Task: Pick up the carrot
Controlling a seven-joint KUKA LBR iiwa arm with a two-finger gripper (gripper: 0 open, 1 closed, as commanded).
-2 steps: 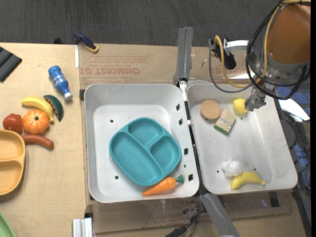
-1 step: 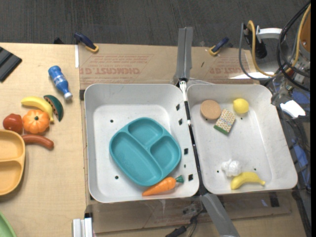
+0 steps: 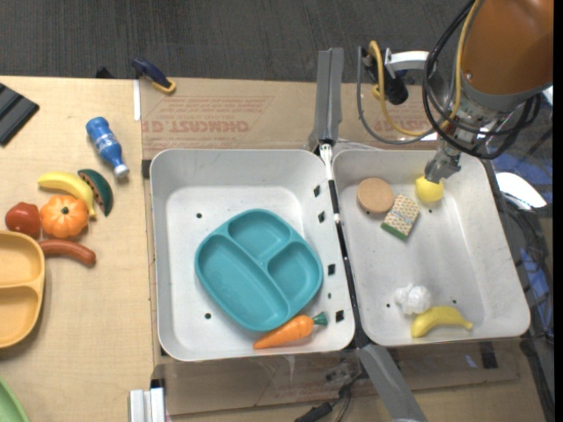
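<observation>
My arm reaches in from the upper right, its broad orange band high in the corner with black cables looping around the grey wrist below it. From there my wrist angles down and to the left, ending in my gripper (image 3: pixel 440 167), which sits low near the top edge of the right-hand side of the surface.

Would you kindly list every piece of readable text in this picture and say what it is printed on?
"CHEMCRAFT, GE...": red print, upside down, on the cardboard sheet behind the left bin; the rest is too blurred to read.
Blue bottle: its label is too small to read.
</observation>
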